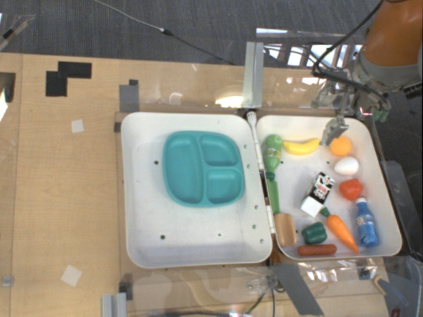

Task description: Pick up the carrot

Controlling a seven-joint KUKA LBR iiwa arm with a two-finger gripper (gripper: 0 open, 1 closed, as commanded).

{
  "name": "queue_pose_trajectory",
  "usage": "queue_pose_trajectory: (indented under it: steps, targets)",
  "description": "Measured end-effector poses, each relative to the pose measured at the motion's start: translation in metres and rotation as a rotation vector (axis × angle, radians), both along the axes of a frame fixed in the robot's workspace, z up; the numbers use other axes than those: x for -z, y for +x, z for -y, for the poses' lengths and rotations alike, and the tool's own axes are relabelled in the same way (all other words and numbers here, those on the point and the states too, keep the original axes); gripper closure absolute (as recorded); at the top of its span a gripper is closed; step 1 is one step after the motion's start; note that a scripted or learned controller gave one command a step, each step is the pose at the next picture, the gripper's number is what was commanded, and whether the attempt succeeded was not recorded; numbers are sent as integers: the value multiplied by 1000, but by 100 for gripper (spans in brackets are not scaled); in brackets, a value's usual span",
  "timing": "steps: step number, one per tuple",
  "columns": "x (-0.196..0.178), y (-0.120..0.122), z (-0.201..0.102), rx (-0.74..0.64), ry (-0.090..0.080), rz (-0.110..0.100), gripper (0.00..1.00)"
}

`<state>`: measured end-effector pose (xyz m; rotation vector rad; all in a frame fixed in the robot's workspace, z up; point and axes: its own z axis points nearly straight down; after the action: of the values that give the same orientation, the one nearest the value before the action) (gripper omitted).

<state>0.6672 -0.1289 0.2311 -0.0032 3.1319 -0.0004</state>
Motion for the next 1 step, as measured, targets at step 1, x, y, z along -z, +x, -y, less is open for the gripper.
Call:
queue_pose_trajectory:
  steps: [1]
  targets:
    - [104,0,51,-40,1,-9,0]
